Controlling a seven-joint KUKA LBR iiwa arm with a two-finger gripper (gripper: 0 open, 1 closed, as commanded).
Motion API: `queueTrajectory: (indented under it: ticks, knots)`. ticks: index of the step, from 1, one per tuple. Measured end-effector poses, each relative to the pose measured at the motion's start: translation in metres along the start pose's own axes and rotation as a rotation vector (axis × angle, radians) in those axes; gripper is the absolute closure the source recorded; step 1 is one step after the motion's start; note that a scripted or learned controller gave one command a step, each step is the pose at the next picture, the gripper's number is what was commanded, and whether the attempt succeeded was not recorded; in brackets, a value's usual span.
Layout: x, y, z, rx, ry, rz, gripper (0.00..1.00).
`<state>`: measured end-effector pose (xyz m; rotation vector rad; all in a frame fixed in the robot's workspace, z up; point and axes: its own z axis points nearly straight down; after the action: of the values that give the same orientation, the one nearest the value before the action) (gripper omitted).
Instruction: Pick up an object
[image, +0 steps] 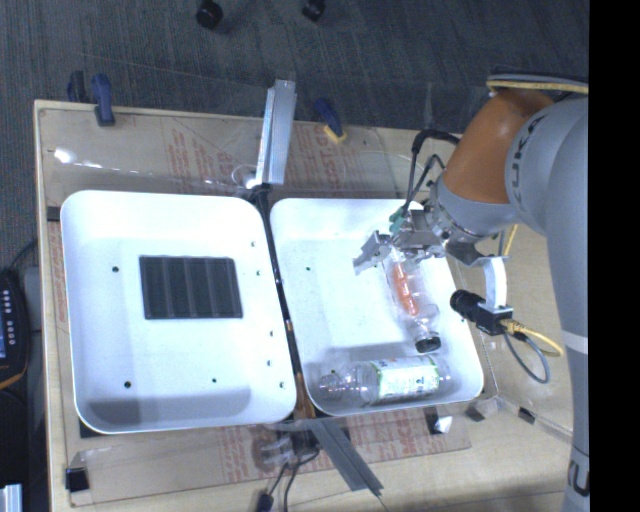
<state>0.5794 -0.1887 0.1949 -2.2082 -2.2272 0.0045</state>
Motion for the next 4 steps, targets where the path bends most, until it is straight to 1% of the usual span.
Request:
queueTrajectory:
  ticks: [1, 2, 3, 4]
  knots:
    - [-0.020, 0.004, -0.008, -0.003, -0.002, -0.051, 0.00]
    - [-0.022, 0.023, -0.003, -0.005, -0.002, 0.050, 0.00]
    - [-0.018, 0.009, 0.003, 0.000, 0.000, -0.209, 0.00]
    - [-0.020, 0.007, -0.012, -0.005, -0.004, -0.343, 0.00]
